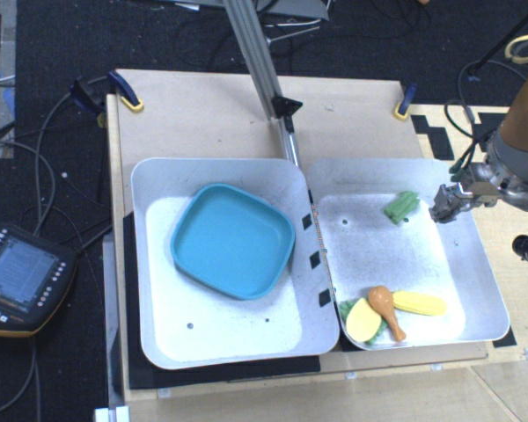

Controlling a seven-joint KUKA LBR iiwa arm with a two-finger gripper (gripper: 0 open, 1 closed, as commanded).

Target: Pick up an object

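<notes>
Left bin (158, 236) holding blue plate (233, 240), right bin (475, 271) (toy foods)

Bench (211, 117) with two white bins (150, 200).

There's the arm (517, 143) at about three o'clock, and what a chunky thing it is: a broad orange band wrapping the rounded upper segment, then smooth pale grey casing below it, curved like a collar. Past the grey comes a silvery metal wrist piece, shiny along its edge. At the very end sits the hand (443, 204), dark grey to black, blocky and angular, much smaller than the limb that carries it. Its details blur at this distance; I can't make out screws or markings.
</notes>
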